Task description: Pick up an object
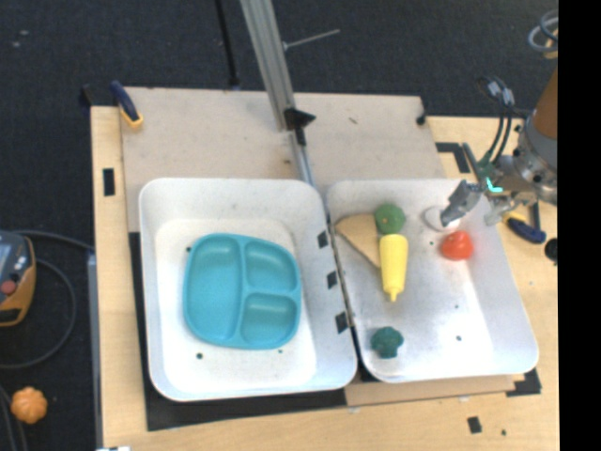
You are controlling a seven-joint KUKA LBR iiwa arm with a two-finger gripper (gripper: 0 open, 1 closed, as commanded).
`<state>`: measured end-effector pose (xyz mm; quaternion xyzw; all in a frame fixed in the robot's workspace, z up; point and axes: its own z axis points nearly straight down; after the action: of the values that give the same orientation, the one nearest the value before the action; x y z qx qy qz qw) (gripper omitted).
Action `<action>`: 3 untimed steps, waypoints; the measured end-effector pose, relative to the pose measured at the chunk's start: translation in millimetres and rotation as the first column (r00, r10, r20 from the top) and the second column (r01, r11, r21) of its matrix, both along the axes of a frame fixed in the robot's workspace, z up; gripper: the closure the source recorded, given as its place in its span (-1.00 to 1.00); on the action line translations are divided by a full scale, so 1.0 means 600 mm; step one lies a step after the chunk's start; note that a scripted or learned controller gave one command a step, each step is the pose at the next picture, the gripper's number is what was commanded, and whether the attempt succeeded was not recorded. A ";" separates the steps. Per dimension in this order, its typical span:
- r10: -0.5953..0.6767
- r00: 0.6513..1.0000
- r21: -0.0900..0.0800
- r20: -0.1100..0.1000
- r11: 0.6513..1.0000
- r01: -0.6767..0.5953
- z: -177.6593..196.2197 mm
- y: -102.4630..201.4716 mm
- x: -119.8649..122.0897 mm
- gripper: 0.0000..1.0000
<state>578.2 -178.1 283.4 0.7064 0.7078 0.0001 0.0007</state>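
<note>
the jaws (pixel 467 202) hang over the far right part of the right bin (pixel 498 346), reaching in from the right, and nothing shows between them; whether they stand apart or together i cannot tell at this size. taking the red tomato-like piece (pixel 456 245) as the landmark: it lies on the bin floor just below and beside the jaws, apart from them, untouched. to its left stands the yellow corn cob (pixel 392 265), lying lengthwise, with a green round fruit (pixel 390 219) at its upper end and a tan wedge, perhaps a bread slice (pixel 355 238), partly under both. further left and nearer the camera than the tomato sits a dark green broccoli-like piece (pixel 386 341). well to the left, in the left bin (pixel 155 205), a teal divided plate (pixel 243 289) rests flat. far off on the bench's (pixel 216 130) near left corner lies a small orange fruit (pixel 28 404).

as i judge it, no pick is done yet: every object lies at rest. left to do are the descent, the closing on one piece, likeliest the tomato, and the lift.
</note>
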 end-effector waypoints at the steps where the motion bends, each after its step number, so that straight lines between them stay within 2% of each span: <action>1: 0.000 1.000 0.000 0.000 1.000 0.000 0.000 0.000 0.000 -1.00; 3: -0.002 1.000 0.001 -0.006 1.000 0.002 -0.200 0.008 -0.015 -1.00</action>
<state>569.3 -173.4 163.3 0.7071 0.7071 -0.0018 -0.0016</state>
